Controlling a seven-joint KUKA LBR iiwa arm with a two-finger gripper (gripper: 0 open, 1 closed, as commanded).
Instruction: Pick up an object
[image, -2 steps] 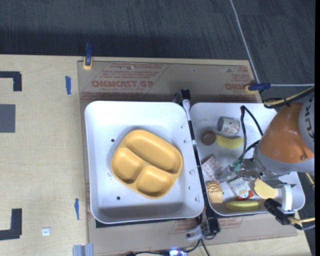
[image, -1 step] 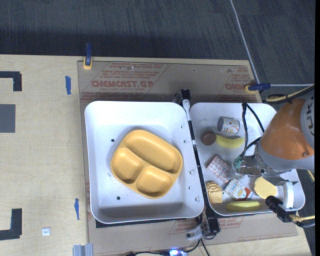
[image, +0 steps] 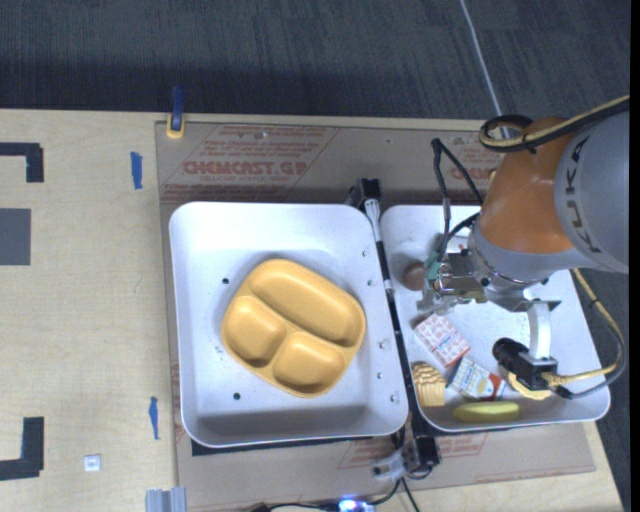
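Starting at the left: the pale bench (image: 80, 300) lies bare but for a few dark marks and bits of blue tape. Next, the left bin (image: 200, 240), and it holds one big thing, a yellow dish (image: 292, 325) with three rounded sections, sitting about mid-bin and tilted on a diagonal.

Across the divide into the right bin (image: 410, 235), and here is the crowd. A small brown round thing (image: 412, 272) sits by the left wall. Below it lies a red-and-white checked packet (image: 441, 340). In the lower left corner a yellow ridged piece (image: 427, 382) lies, and just beside it a small white carton with blue and orange print (image: 470, 378). Along the front wall lies a long yellow thing, banana-like (image: 487, 409).

And the claw (image: 447, 285): it hangs over the upper left of this bin, just right of the brown round thing and just above the checked packet. Wide or narrow, I cannot tell from up here. The arm (image: 530, 215) reaches in from the right, orange band uppermost, covering much of the bin's upper right.
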